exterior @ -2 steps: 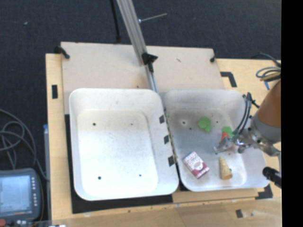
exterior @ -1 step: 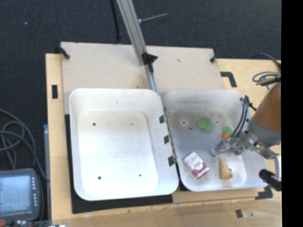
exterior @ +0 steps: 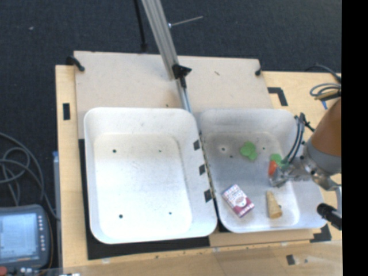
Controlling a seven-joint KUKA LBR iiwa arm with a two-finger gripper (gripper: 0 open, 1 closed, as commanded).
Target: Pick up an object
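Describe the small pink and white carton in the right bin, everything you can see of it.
The pink and white carton is a small boxy pack, cardboard by its look, with blurred printing. It lies flat on the floor of the right bin, turned at a slant, near the front left part. It touches nothing else; the tan wedge lies apart to its right.

The left bin (exterior: pixel 144 171) floor is open; in the right bin (exterior: pixel 230 131), green piece (exterior: pixel 248 150), pink carton (exterior: pixel 237 200) and tan block (exterior: pixel 273 204) crowd the near half.
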